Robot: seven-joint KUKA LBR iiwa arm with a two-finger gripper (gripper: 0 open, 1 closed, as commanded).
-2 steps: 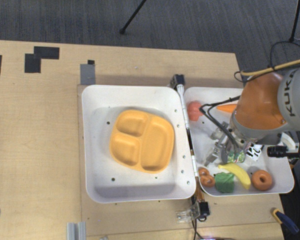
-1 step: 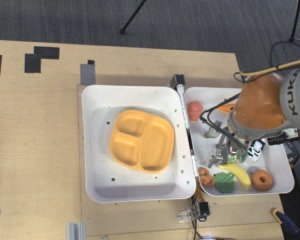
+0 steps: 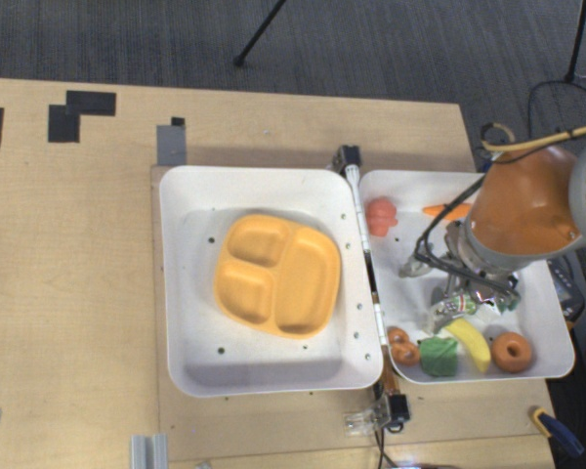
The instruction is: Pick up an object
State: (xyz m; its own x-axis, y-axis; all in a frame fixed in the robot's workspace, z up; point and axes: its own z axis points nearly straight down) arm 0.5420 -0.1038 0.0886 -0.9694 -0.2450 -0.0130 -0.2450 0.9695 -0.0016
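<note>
Right-hand shallow white bin (image 3: 557,291) on the pale wooden bench (image 3: 68,291): arm's orange wrist band (image 3: 523,203) hangs over its middle. Pincer (image 3: 461,303) low in the bin, just above the yellow toy banana (image 3: 469,342); whether it is released or clenched cannot be told, wrist and cables cover it.

Along the bin's near edge, left to right: small brown pretzel-like piece (image 3: 402,345), green blocky toy (image 3: 439,356), the banana, brown ring doughnut (image 3: 512,351). Pink rounded toy (image 3: 381,215) at the far left corner, an orange sliver (image 3: 436,209) beside it.

Left-hand white bin (image 3: 186,262) holds a yellow-orange divided plastic plate (image 3: 277,273).

Judgement: banana is the likely target. Probably light, hollow plastic, stiff, smooth and a bit slippery. Best taken across its narrow middle; the green toy touches its left side, so clearance is tight there.
</note>
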